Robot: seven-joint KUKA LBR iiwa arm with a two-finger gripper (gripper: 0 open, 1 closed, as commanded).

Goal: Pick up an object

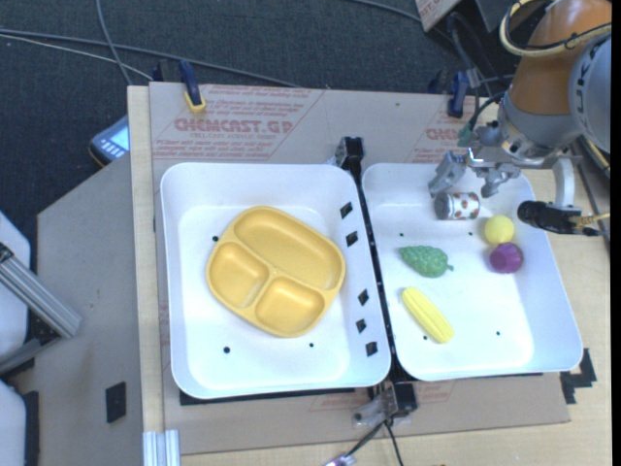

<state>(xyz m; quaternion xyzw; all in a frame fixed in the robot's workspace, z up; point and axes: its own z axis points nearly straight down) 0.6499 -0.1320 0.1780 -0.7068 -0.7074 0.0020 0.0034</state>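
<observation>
In the right bin (543, 343) lie a small white cylinder with red spots (458, 205), a yellow ball (499, 229), a purple ball (506, 257), a green leafy toy (424, 259) and a yellow corn cob (427, 315). My gripper (469, 184) hangs over the bin's far side, right above the white cylinder. Its fingers stand open, one to each side, and the cylinder sits just in front of their tips on the bin floor. The grey arm with its orange band (558, 56) comes in from the upper right.
A yellow divided plate (277, 270) fills the middle of the left bin (184, 338). A black divider with clips (361, 250) runs between the bins. Cables (553, 216) trail at the right bin's far right edge.
</observation>
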